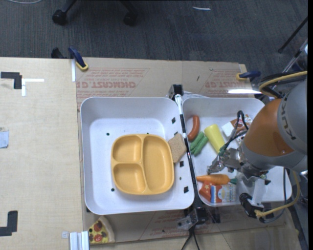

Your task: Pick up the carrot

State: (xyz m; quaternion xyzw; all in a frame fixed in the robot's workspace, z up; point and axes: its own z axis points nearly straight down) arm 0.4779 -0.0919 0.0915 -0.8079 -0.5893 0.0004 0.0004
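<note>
We find the right bin (274, 195) crowded: the carrot (213, 179) lies near its front-left corner, touching a carton (219, 193) just in front of it and hemmed on the left by the bin's wall. Behind it, green pods (198, 144), a sausage (194, 127) and a yellow block (214, 137) fill the rear left. The arm (274, 136) covers the right half. The left bin (93, 146) has open floor around its yellow plate (143, 164).

Dark grey carpet floor (161, 29) along top, office chair base (93, 12) on it. Light wood tabletop (34, 161); flattened cardboard sheet (146, 80) clamped over it.
</note>
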